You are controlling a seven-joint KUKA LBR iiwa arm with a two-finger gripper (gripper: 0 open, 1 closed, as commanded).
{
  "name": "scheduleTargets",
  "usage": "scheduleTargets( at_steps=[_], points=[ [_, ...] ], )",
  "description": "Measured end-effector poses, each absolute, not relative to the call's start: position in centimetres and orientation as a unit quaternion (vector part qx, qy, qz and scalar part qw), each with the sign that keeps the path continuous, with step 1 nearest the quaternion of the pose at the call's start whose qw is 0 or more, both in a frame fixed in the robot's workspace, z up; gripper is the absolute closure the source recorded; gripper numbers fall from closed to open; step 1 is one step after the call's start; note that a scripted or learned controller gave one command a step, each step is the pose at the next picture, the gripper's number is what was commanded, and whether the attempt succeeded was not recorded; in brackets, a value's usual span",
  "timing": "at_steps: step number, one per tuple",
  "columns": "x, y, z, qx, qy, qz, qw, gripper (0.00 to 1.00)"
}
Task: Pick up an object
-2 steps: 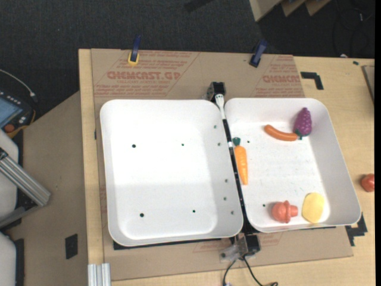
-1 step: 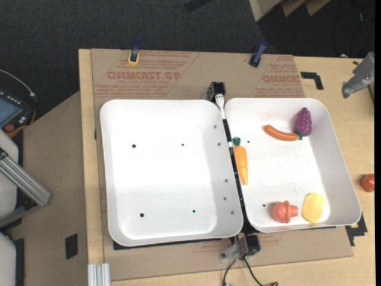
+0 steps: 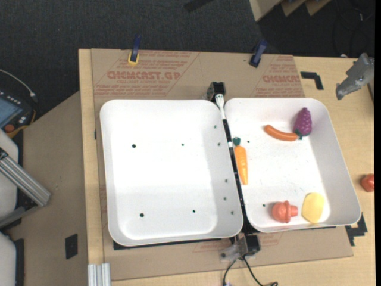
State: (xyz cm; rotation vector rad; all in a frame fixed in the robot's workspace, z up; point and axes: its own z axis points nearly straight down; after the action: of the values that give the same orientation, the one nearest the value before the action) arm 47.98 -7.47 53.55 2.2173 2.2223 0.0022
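The right bin (image 3: pixel 286 171) holds several toy foods. An orange carrot (image 3: pixel 240 163) with a green top lies along its left wall. An orange sausage (image 3: pixel 281 133) lies near the back, and a purple bunch of grapes (image 3: pixel 303 121) touches its right end. A red piece (image 3: pixel 284 211) and a yellow lemon (image 3: pixel 314 207) sit side by side at the front. The grey gripper (image 3: pixel 357 76) hangs at the far right, above the bench and behind the right bin's back corner, apart from all the objects.
The left bin (image 3: pixel 161 171) stands beside the right one, joined by a black strip (image 3: pixel 229 154). A small red object (image 3: pixel 368 183) lies on the bench outside the right bin. Clamps (image 3: pixel 134 53) hold the cardboard at the back.
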Motion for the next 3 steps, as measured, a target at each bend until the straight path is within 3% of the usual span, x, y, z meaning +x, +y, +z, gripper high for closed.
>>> scheduleTargets(
  at_steps=[3],
  points=[
    [48.0,-4.2,53.5,0.706,0.708,0.0003,0.000,0.00]
  ],
)
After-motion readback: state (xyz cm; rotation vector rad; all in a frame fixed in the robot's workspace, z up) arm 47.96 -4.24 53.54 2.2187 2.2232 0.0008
